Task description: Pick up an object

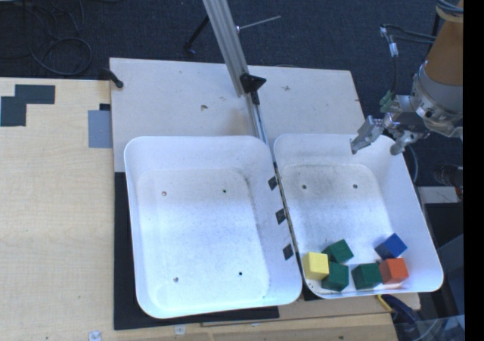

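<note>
Several small blocks lie at the near end of the right bin (393,181): a yellow block (316,265), a green block (339,250) behind it, another green block (335,277), a third green block (366,276), an orange block (394,270) and a blue block (391,246). My gripper (382,140) hangs over the far right rim of that bin, well away from the blocks. Its fingers (364,137) are spread apart with nothing between them.
The left bin (144,181) sits beside the right one, with a divider and black clips between them. A slanted aluminium post (227,37) rises behind the bins. A wooden bench top lies to the left.
</note>
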You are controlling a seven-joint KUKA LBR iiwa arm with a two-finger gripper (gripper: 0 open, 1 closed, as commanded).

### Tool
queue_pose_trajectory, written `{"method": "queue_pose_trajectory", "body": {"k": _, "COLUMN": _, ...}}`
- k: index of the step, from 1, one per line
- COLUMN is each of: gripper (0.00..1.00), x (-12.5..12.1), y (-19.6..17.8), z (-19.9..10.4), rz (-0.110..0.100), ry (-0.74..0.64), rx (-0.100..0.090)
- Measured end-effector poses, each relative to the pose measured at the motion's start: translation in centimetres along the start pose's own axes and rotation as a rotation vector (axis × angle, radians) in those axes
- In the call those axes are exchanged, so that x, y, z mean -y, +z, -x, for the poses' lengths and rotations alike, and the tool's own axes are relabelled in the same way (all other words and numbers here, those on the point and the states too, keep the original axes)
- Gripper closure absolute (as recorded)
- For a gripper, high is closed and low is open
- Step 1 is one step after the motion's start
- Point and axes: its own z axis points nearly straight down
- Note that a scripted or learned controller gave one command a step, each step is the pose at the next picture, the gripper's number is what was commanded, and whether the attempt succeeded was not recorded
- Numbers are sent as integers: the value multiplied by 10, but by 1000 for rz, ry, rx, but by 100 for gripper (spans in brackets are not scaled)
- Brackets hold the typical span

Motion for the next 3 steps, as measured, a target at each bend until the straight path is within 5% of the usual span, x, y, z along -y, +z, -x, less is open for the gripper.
{"method": "queue_pose_trajectory", "body": {"k": 1, "gripper": 0, "x": -22, "y": 64, "z": -8, "rz": -5, "ry": -2, "rx": -1}}
{"method": "queue_pose_trajectory", "body": {"k": 2, "gripper": 0, "x": 36, "y": 153, "z": -41, "rz": -11, "ry": 4, "rx": -4}}
{"method": "queue_pose_trajectory", "body": {"k": 3, "gripper": 0, "x": -13, "y": 195, "z": -52, "rz": 2, "ry": 1, "rx": 1}}
